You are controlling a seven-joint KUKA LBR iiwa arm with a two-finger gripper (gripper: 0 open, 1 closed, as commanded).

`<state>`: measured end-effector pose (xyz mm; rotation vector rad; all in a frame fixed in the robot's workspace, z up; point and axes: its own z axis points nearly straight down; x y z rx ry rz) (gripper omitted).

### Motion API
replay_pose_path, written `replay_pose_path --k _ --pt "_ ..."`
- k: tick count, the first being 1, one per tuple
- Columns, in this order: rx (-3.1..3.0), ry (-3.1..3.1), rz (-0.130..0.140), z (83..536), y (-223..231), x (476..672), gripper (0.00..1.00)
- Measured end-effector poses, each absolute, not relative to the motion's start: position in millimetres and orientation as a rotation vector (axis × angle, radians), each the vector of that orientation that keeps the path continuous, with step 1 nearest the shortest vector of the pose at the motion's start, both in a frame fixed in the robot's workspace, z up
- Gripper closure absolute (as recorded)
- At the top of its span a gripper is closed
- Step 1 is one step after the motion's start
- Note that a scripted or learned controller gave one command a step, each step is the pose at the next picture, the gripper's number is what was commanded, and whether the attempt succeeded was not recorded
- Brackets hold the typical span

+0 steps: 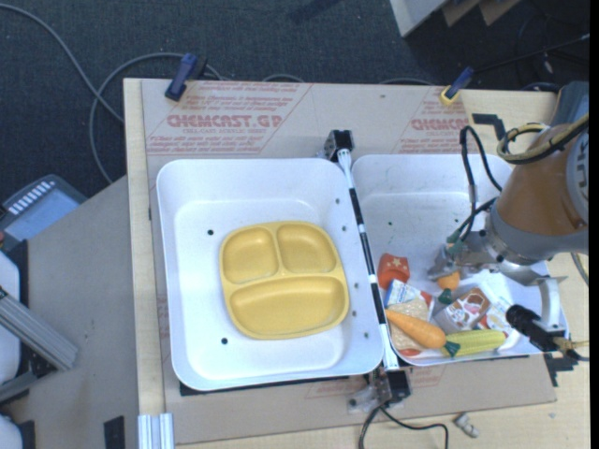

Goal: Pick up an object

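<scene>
Bins sit side by side. The left bin (187, 251) holds a yellow three-part tray (284, 279). The right bin (412, 181) holds, at its near end, a carrot (416, 328), corn (479, 342), a red piece (394, 268) and packets (465, 309). The gripper (451, 267) is low over this pile; its jaws' state cannot be told.
</scene>
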<state>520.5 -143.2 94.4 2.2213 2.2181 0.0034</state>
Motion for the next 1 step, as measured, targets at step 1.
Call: replay_pose_path --k 1 --pt "2.22 2.223 0.002 184.9 -65.0 549.5 1.0"
